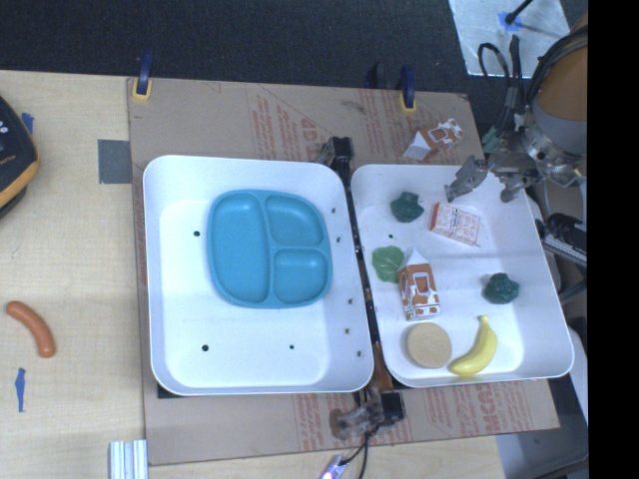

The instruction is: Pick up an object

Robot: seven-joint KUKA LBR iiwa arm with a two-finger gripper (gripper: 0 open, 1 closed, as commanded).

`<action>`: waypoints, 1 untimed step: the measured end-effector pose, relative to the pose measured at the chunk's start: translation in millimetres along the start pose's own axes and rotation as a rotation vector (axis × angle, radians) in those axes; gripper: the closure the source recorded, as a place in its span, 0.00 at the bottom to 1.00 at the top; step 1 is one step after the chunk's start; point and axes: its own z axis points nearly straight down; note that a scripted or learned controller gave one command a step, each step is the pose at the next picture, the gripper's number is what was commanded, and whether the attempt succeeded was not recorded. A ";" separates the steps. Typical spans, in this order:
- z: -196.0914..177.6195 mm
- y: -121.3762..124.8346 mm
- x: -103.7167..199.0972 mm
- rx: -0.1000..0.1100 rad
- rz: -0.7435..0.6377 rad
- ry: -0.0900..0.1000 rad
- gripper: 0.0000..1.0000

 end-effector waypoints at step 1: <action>53.7 23.8 -48.0 0.000 0.002 -0.001 0.00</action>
